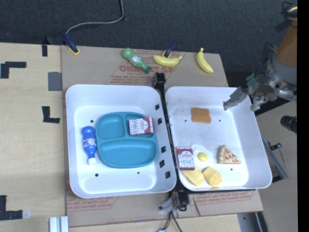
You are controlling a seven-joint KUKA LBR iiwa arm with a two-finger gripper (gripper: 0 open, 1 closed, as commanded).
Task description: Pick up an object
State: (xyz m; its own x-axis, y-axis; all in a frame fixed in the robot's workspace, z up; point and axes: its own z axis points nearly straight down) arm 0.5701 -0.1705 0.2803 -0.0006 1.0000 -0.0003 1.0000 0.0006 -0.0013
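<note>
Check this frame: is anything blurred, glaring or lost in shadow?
Camera view: even light; the white bins are bright but not blown out; the blue tray and toast read sharp; the gripper is soft-edged at the right bin's rim.

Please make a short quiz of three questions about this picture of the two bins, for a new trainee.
1. True or false: the small red and white carton lies on the blue plastic divided tray in the left white bin.
2. Which item lies outside both bins? A) brown toast slice B) green toy bottle C) fried egg toy
3. Fill in: the blue and white bottle lies to the ___ of the tray in the camera view.

Key: 1 true; 2 B; 3 left.
</note>
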